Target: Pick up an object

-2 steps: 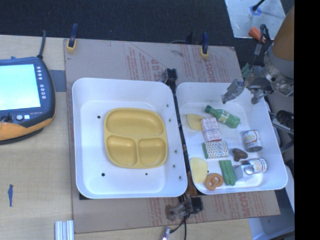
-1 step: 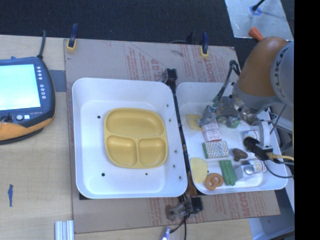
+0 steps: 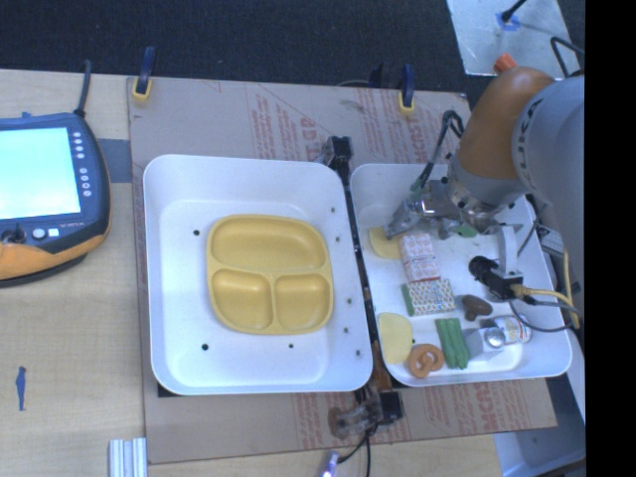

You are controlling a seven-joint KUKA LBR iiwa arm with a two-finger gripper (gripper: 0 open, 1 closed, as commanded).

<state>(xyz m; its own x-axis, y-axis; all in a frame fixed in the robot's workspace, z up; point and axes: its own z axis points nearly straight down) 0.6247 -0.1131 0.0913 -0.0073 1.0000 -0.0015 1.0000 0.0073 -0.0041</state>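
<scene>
Hovering over the right bin (image 3: 556, 364) | gripper (image 3: 433, 217) low at that bin's upper middle, finger state cannot be told | nearest object: patterned packet (image 3: 418, 257) just below it toward the camera, long axis running up-down in view | second packet (image 3: 429, 295), green block (image 3: 451, 343), pretzel (image 3: 425, 360) lie further down | yellow tray (image 3: 269, 271) in left bin.

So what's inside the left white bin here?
The left white bin holds one thing: a yellow plastic divided tray with three compartments, lying flat near its middle. The tray covers the bin floor beneath it, so nothing there can be checked.
</scene>
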